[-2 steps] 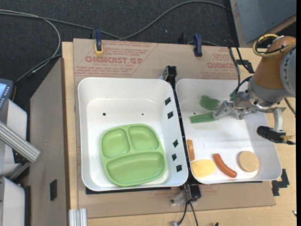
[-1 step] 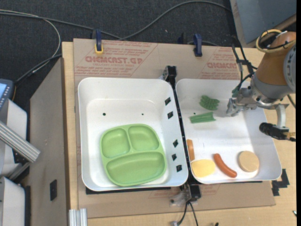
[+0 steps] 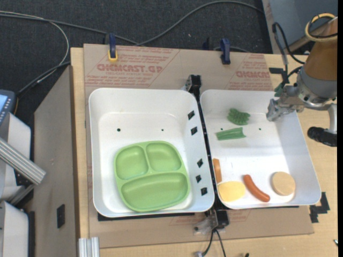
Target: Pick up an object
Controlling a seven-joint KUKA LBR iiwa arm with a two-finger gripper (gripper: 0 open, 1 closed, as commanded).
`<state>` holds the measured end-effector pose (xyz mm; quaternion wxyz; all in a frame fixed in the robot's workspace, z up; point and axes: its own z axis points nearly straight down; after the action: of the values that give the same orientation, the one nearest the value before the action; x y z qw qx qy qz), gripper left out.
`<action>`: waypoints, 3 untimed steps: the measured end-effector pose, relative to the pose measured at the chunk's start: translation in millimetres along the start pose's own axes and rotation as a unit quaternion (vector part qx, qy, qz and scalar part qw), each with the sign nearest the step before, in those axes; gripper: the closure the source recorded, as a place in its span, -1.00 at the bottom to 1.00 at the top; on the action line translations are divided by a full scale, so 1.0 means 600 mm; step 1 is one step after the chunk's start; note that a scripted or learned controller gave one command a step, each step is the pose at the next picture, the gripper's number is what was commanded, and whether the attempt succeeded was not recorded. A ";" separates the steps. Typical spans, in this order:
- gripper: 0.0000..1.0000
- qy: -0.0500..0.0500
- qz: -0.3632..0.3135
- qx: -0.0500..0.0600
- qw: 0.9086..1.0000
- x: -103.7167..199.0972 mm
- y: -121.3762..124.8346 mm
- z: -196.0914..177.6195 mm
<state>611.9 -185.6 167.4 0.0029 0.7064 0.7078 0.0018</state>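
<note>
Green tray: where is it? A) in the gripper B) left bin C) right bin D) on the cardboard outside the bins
B: the green tray lies flat in the left bin, while the right bin holds the food pieces.

From here, the left bin (image 3: 102,116) is open along its far half, while a green divided plate (image 3: 153,174) takes up the near part. In the right bin (image 3: 300,143), the middle floor lies bare. Two green pieces (image 3: 236,125) sit toward the far side, and a sausage (image 3: 256,188), a yellow piece (image 3: 231,190) and a round tan piece (image 3: 282,183) crowd the near wall. The pincer (image 3: 276,111) hangs over the far right rim.
</note>
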 end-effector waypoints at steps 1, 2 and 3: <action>1.00 0.000 0.000 0.000 1.000 0.010 0.017 -0.095; 1.00 0.000 0.000 0.001 1.000 0.010 0.026 -0.168; 1.00 0.002 -0.001 0.004 1.000 0.090 0.002 -0.175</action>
<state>612.1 -131.4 272.4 -0.0013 0.7057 0.7086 -0.0002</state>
